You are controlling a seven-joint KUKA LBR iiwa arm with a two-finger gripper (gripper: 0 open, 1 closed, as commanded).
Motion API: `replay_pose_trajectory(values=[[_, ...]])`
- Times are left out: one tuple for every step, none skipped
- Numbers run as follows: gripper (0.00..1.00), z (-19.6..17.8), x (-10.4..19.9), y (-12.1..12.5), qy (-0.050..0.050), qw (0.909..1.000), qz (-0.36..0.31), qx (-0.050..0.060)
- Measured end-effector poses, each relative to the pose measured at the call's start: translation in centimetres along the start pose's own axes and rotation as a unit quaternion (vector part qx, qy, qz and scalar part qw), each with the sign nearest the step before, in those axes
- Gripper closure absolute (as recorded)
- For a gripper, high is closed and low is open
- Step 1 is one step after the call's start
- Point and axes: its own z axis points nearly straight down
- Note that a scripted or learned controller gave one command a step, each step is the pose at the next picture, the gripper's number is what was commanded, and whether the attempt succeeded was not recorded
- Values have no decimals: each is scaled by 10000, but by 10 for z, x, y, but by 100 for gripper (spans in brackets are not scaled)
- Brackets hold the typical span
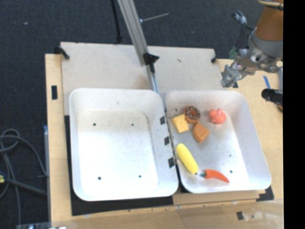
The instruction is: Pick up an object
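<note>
The right bin (250, 142) holds several toy foods: a yellow corn cob (187, 158), an orange-red chili pepper (216, 175), a brown waffle (200, 132), a yellow cheese wedge (180, 123), a chocolate donut (192, 114) and a pink lump (218, 116). My gripper (229, 77) hangs above the bench just past the right bin's far right corner, away from all the objects. Nothing shows between its fingers.
The left bin (116, 142) sits beside the right one. A slanted aluminium pole (136, 27) rises from a clamp at the bins' far junction. Cables (19, 151) lie on the dark floor at left. The arm's orange band (270, 20) is at upper right.
</note>
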Motion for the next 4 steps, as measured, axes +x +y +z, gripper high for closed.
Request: replay_pose_trajectory(values=[[100, -5, 49, -6, 7, 10000, -3, 3], [100, 10, 98, -8, 3, 10000, 0, 12], [100, 7, 142, -9, 7, 10000, -2, 11], [100, 3, 192, -12, 11, 10000, -6, 13]])
